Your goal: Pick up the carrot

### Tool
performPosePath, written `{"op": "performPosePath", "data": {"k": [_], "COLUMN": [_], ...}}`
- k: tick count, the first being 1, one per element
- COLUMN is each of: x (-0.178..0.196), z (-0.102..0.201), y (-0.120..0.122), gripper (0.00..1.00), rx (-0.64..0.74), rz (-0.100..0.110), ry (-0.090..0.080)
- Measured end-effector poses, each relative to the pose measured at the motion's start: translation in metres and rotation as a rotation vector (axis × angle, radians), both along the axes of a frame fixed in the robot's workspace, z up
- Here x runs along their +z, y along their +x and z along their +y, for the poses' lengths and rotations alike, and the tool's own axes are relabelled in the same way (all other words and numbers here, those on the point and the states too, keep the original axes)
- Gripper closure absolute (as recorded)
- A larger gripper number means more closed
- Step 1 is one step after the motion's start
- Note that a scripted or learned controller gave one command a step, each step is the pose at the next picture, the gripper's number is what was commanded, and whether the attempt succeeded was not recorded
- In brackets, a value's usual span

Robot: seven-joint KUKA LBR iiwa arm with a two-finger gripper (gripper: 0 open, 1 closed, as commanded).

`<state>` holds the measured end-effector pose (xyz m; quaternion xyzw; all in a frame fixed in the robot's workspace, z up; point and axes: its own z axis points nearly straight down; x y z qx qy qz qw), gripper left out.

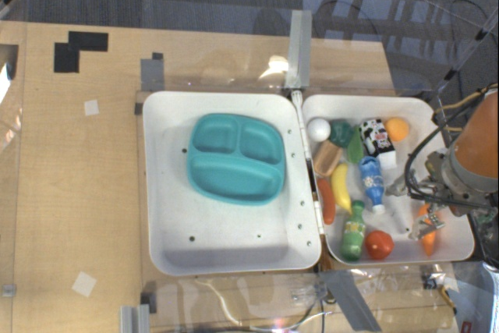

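The carrot (428, 244) is a small orange piece in the right bin (460, 249), near its front right corner. Its pointed end shows below my gripper, and another bit of orange shows just above it. My gripper (427, 225) is low in the bin, directly over the carrot and covering its middle. The grey arm with its orange band (477, 144) comes in from the right edge.
The right bin also holds a red tomato (379, 244), a green bottle (354, 230), a banana (341, 187), a long red-orange piece (327, 203), a blue-and-white bottle (373, 182), an orange (398, 129) and a white ball (318, 129). A teal divided plate (234, 158) lies in the left bin (168, 246).
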<state>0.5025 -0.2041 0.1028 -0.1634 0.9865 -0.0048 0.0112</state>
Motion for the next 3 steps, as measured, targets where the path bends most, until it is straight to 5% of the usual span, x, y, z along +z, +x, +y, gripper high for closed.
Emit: {"op": "performPosePath", "data": {"k": [1, 2, 3], "x": [0.013, 0.012, -0.013], "z": [0.001, 0.002, -0.001], "y": [0.004, 0.004, 0.005], "gripper": [1.0, 0.0, 0.0], "rx": [0.007, 0.008, 0.405], "rz": [-0.011, -0.01, 0.01], "ry": [-0.003, -0.003, -0.004]}}
